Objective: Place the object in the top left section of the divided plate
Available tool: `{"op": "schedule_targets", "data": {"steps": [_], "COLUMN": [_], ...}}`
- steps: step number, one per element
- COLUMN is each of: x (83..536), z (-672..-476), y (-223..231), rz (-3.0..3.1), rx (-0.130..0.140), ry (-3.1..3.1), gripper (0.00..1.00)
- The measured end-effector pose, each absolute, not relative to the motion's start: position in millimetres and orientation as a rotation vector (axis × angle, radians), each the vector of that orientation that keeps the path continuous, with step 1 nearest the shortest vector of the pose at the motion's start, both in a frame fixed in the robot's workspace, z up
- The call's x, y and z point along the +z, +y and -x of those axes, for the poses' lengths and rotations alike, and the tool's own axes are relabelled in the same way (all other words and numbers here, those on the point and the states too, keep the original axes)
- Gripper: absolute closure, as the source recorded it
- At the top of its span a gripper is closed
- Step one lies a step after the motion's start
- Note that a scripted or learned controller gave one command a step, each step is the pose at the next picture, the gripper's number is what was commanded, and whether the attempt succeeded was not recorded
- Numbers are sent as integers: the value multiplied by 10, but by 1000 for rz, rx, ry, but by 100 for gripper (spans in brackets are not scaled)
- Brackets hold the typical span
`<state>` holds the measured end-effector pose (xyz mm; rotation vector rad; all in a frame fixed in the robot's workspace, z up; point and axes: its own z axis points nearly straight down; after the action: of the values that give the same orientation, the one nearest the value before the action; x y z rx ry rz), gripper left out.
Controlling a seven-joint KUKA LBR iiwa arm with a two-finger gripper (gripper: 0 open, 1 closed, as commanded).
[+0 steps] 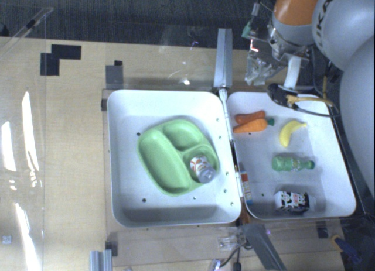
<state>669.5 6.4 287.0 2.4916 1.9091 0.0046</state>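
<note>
A green divided plate (153,164) lies in the left bin (126,199). A small silver can (201,168) rests on its side in the plate's lower right section. The upper section (181,131) and the long left section hold nothing. My gripper (259,72) hangs above the back edge of the right bin (337,202), near the divider between the bins, well away from the plate. I see nothing held under it. In the right bin lie two carrots (251,122), a yellow banana (290,131), a green bottle (292,163) and a black-and-white can (292,201).
A grey metal post (222,59) stands behind the gap between the bins, just left of the gripper. A black and yellow cable (299,101) runs along the right bin's back edge. The arm's grey body fills the upper right.
</note>
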Motion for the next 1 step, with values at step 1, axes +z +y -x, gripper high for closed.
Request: {"op": "schedule_targets", "data": {"steps": [1], "x": [3657], "z": [-6695], "y": [-110], "rz": [-2688], "rx": [6], "ry": [1620], "gripper": [100]}}
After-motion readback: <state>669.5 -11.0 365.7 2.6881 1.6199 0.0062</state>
